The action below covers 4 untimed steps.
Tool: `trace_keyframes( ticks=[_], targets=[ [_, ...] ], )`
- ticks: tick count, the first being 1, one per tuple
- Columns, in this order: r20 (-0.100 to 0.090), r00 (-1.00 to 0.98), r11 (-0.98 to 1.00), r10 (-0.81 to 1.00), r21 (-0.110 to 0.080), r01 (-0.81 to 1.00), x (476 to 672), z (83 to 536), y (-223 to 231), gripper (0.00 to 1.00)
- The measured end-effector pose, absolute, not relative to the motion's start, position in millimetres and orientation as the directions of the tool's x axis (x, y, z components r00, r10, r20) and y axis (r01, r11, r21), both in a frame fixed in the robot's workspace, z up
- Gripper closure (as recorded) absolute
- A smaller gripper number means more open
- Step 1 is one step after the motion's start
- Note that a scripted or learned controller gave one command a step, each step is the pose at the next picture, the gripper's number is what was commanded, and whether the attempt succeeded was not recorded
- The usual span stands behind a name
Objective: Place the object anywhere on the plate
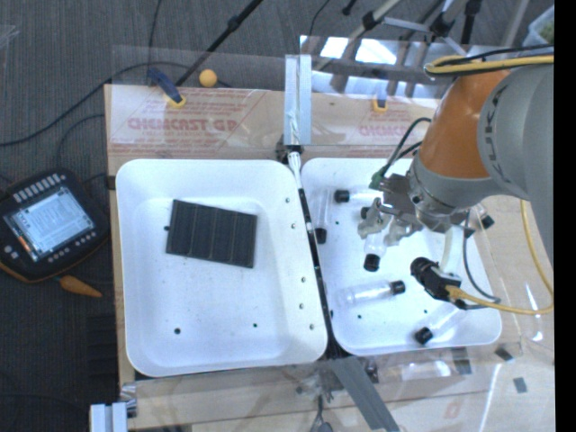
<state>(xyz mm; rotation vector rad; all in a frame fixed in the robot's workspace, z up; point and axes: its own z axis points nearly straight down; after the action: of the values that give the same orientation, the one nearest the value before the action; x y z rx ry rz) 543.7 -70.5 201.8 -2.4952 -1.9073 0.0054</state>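
Camera view: jaws (382, 226) blurred above clear vials (371, 292).

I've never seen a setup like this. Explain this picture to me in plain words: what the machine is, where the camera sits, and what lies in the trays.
One camera looks down at a slant on a bench with two shallow white plastic bins. The grey robot arm with an orange band reaches in from the picture's right. Its tool hangs over the right bin. I cannot tell whether anything is held. That bin holds several small clear tubes with black caps; one lies at. The left bin holds a dark ribbed rectangular plate, lying flat. The job is to put one object on that plate.
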Motion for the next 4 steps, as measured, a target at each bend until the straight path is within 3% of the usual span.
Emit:
trace_keyframes(
  ticks=[1,2,3,4],
  targets=[
    [-0.002,0.286,-0.286,0.958,-0.005,0.958,575.0,181.8,28.5,1.0],
    [-0.002,0.183,-0.183,0.983,-0.006,0.983,491.7,182.0,61.0,1.0],
    [-0.003,0.176,-0.176,0.984,-0.006,0.984,482.0,177.8,137.0,1.0],
    [-0.004,0.182,-0.182,0.983,-0.003,0.983,482.8,238.7,223.1,1.0]
  ],
)
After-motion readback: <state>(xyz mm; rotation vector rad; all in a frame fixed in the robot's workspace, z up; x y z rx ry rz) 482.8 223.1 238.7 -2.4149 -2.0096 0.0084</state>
